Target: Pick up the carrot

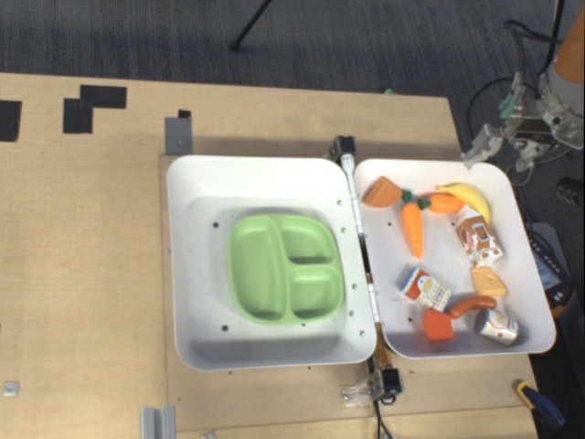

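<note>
The carrot [413, 228] lies in the right bin [530, 273] — green top toward the far rim, beside a banana [468, 197]. The gripper [501, 141] hangs past the bin's far right corner; whether it is open cannot be told. A green tray [283, 265] sits in the left bin [192, 337].

Arm [559, 90]: grey housing with an orange band [569, 58] above the wrist. Wrist section: pale grey metal with small bracket-like projections. Dark cables loop beside the wrist assembly. Surface detail such as screws or markings is too small to resolve.
</note>
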Controlling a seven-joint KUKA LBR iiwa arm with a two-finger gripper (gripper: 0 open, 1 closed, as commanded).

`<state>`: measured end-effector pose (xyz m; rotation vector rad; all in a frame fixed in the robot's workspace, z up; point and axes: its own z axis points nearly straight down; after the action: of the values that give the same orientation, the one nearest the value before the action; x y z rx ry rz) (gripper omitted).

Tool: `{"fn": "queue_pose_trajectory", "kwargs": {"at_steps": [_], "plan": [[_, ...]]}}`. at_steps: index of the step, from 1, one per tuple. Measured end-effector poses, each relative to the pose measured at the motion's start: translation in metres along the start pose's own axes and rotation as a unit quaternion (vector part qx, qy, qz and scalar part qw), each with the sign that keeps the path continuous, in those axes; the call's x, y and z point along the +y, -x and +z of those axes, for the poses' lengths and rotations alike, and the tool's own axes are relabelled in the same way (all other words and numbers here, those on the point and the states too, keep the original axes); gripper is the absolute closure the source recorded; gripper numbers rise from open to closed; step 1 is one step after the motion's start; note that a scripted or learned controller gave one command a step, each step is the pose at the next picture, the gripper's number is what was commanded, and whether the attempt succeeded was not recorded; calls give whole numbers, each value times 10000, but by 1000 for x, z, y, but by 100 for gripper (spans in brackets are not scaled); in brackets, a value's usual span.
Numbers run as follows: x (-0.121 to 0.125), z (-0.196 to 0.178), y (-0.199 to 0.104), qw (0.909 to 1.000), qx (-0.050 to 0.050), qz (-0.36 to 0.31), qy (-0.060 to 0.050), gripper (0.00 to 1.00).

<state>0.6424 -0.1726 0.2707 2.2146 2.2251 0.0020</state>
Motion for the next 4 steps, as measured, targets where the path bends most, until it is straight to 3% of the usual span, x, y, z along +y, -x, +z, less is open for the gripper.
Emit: {"fn": "queue_pose_trajectory", "kwargs": {"at_steps": [1, 2, 3, 4], "plan": [[26, 156, -82, 9996, 11, 281, -26, 0], [-24, 185, -70, 10000, 1, -25, 0, 0], [-72, 185, -27, 9989, -2, -467, 5, 0], [-105, 184, 3, 9810, -9, -1940, 21, 0]]}}
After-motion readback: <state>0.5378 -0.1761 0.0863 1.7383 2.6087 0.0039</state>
